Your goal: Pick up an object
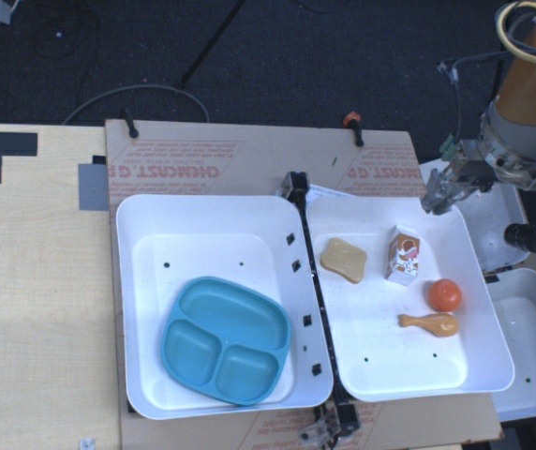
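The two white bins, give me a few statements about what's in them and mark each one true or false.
1. The blue plate lies in the left bin. True.
2. The small carton sits in the left bin. False: it sits in the right bin, beside the slice of toast.
3. The orange ball lies just above the drumstick in the picture. True.
4. The end effector grips the drumstick. False: it hangs at the right bin's upper right corner, apart from the drumstick.
5. The plate has three compartments. True.
6. The toast rests on the plate. False: it lies on the right bin's floor.
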{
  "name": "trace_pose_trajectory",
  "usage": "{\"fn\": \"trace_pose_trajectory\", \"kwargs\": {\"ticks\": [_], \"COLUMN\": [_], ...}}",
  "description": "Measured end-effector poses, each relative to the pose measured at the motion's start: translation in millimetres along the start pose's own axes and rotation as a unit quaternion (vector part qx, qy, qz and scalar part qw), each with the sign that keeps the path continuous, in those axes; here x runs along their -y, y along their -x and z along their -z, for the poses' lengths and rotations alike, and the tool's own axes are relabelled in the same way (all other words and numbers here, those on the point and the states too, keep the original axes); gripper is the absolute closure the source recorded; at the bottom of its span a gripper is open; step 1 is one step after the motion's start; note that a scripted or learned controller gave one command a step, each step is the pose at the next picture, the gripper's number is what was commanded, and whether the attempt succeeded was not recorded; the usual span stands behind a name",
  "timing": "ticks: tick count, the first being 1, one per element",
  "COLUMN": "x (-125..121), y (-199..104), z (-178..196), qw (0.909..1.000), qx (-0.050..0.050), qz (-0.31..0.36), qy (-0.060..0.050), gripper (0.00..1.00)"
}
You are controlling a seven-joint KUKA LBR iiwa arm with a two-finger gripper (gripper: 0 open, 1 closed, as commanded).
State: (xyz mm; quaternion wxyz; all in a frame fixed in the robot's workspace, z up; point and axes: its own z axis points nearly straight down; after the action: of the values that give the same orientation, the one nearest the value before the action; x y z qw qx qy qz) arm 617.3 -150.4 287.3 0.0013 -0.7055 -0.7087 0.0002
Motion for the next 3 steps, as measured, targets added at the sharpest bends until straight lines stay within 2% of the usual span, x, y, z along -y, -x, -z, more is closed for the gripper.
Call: {"fn": "trace_pose_trajectory", "kwargs": {"ticks": [3], "x": [-13.1], "y": [-150.1], "z": [-50.4], "qw": [1.0000], "qx": [0.000], "qz": [0.000], "qy": [-0.002], "gripper": [1.00]}}
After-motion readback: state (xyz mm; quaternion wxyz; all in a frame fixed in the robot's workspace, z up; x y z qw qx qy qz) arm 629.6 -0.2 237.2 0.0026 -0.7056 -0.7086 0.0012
